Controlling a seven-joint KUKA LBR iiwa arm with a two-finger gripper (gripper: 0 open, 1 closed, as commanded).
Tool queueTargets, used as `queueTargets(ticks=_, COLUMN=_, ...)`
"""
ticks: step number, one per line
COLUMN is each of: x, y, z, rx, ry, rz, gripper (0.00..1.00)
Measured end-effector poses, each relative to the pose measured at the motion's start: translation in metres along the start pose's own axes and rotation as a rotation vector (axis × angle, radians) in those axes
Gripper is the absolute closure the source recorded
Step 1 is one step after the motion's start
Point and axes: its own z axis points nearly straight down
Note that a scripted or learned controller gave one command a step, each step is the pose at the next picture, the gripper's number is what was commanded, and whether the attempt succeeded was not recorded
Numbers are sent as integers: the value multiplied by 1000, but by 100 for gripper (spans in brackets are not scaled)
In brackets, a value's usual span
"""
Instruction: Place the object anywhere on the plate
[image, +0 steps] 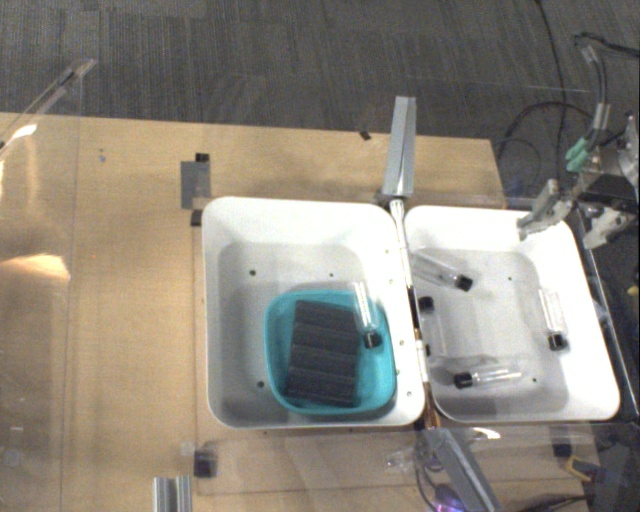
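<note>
A teal plate (281, 340) lies in the left bin (235, 300). On it rests a dark ribbed block (323, 352). A clear tube with a black cap (364, 312) lies across the plate's right rim, cap toward the front. My gripper (572, 216) hangs over the far right corner of the right bin (500, 240). Its fingers are spread apart with nothing between them, and it is well away from the plate.
The right bin holds three more clear capped tubes: one at the back left (443, 270), one at the right (550, 316), one at the front (486, 377). A metal bar (400, 150) stands behind the seam between the bins. Cables hang at the top right.
</note>
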Motion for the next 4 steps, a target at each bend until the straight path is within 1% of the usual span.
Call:
queueTargets(ticks=1, x=-81, y=-4, z=-17, rx=3, ry=-3, rz=30, gripper=0)
queueTargets(ticks=2, x=-124, y=-8, z=-18, rx=2, ry=-3, rz=87, gripper=0)
queueTargets(ticks=3, x=-120, y=-5, z=-18, rx=3, ry=-3, rz=179, gripper=0)
queueTargets(ticks=4, x=-120, y=-8, z=-18, rx=4, ry=-3, rz=284, gripper=0)
